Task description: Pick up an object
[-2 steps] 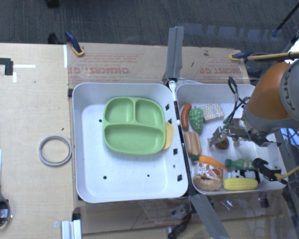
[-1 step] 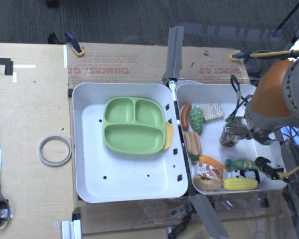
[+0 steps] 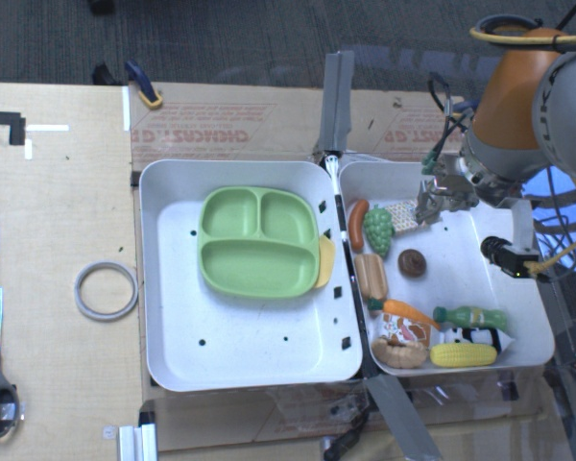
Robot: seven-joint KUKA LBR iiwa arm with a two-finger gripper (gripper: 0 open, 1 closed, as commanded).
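From my seat I see the right bin [image 3: 518, 301] crowded along its left wall and front edge, with bare white floor in its middle and toward the right wall. The left bin [image 3: 173, 334] carries a green divided plate [image 3: 259, 241] with a yellow piece [image 3: 325, 261] tucked at its right rim; open floor runs all round the plate. The two bins meet at a shared edge just left of the toys.

The jaws [image 3: 430, 207] hang over the back of the right bin, near its rear wall, and I cannot tell whether they are apart or together. Just left of them lies a grey speckled piece [image 3: 400, 217], then the green grapes [image 3: 378, 229] and a red sausage [image 3: 358, 223]. A brown ball [image 3: 412, 262] sits below the jaws, apart from them. Along the front lie a hot dog [image 3: 372, 276], a carrot [image 3: 406, 311], a green bottle [image 3: 470, 317] and corn [image 3: 464, 355]. On the table [image 3: 48, 219] at left rests a grey ring [image 3: 107, 289].
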